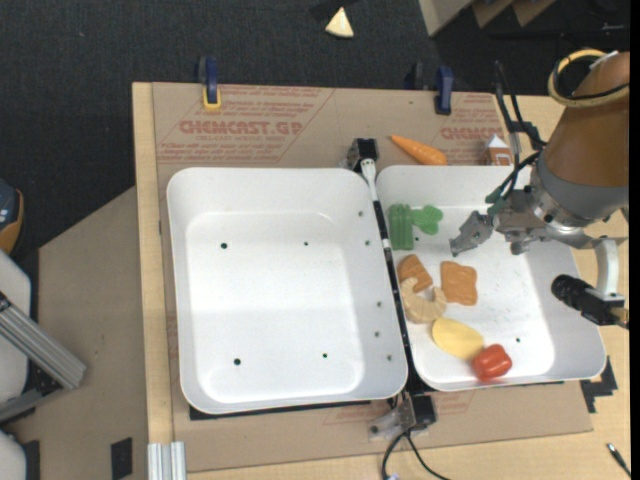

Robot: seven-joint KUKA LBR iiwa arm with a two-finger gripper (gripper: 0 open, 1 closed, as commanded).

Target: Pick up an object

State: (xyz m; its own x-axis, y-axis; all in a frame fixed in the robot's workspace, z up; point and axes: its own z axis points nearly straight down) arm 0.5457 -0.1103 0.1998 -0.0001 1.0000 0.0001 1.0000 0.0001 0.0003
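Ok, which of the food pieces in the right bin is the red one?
The red piece at the near edge of the right bin, beside the yellow piece. The others are green, orange or tan.

Place: a robotics lab test bench.
Bench: a brown board [300, 118] held by blue clamps [209, 76], on dark carpet [100, 28].
Gear: a grey and orange robot arm [590, 148]; two white bins [270, 288]; cables [400, 438]; aluminium framing [40, 343].
Props: toy food [458, 336].

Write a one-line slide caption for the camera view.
KUKA arm's hand hovers over the right bin holding green, orange, yellow and red toy foods.
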